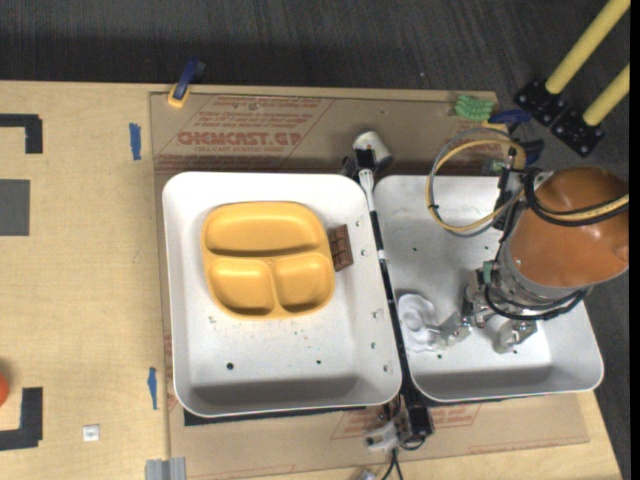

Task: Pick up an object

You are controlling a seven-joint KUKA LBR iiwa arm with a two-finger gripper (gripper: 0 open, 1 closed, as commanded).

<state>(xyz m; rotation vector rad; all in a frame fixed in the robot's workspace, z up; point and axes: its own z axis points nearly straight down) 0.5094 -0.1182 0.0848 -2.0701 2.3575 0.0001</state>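
My arm's orange band [570,228] hangs over the right bin [560,363], and the gripper [478,326] sits low beneath it near the bin floor. A small white, partly clear object [417,323] lies in the right bin's front left part, just left of the gripper and close to it. Whether the two touch is unclear. In the left bin [200,363] a yellow divided plate [268,258] lies flat, with a small brown block [339,247] at its right edge.
Yellow and black cables [470,183] loop over the back of the right bin beside the arm. The ridge where the two bins meet [385,278] runs just left of the white object. A cardboard sheet [250,133] lies under both bins.
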